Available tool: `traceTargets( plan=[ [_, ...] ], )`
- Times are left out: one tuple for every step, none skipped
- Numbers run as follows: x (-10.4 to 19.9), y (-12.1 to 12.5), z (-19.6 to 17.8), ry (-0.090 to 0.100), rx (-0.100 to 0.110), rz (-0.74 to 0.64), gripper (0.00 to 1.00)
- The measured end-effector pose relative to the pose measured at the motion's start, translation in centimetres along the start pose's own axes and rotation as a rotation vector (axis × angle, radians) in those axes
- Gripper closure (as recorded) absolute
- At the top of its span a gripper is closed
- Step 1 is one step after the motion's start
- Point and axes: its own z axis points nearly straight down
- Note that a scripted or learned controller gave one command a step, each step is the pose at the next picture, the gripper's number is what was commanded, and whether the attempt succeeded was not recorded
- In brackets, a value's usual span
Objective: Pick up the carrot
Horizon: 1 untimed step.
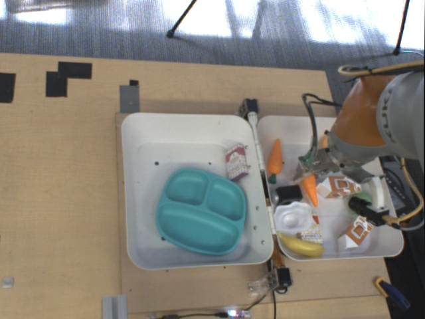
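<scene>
The gripper [312, 173] is gripping a carrot [310, 189] mid right bin [392, 248], another carrot [275, 155] lying by its left wall.

Two white bins [133, 178] on a pale tan bench [60, 198] with black patches. Left bin: teal divided tray [202, 210]; above its right corner, a small red-and-white packet [236, 162]. Right bin: orange carrot with green tip [274, 158]; second orange carrot [310, 190]; black block [289, 193]; white cup [293, 216]; yellow banana [302, 246]; white-and-brown cartons [357, 231]. Grey arm with orange band [364, 115].
</scene>
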Motion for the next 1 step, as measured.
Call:
traceTargets(
  plan=[
    [5.71,2.86,-14.75,0.001,0.003,0.174,1.0]
  ],
)
